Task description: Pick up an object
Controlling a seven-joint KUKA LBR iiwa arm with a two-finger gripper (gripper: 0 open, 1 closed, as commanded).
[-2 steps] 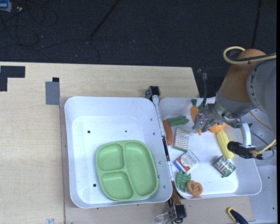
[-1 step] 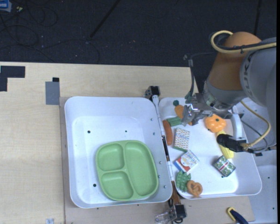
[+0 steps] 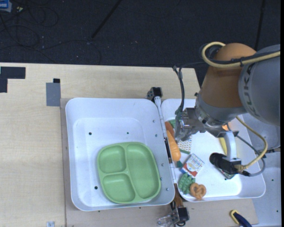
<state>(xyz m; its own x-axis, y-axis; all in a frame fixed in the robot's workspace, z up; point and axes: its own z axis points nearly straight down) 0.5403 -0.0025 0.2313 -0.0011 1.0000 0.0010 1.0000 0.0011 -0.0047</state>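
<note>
My gripper (image 3: 182, 128) hangs low over the left side of the right bin (image 3: 255, 189), with the grey and orange arm above it hiding much of that bin. Directly beneath and beside it lies an orange carrot-shaped toy (image 3: 173, 144) along the bin's left wall. Nearer the front lie a small white packet with a red print (image 3: 194, 163), a green leafy toy (image 3: 185, 180) and a brown pretzel-shaped piece (image 3: 197, 190). Nothing can be seen held by the gripper.
The left bin (image 3: 72, 150) holds a pale green divided plate (image 3: 128, 172) in its front half. A black clamp (image 3: 155, 93) sits at the back where the two bins meet. A yellow-handled tool (image 3: 238, 216) lies on the bench in front of the right bin.
</note>
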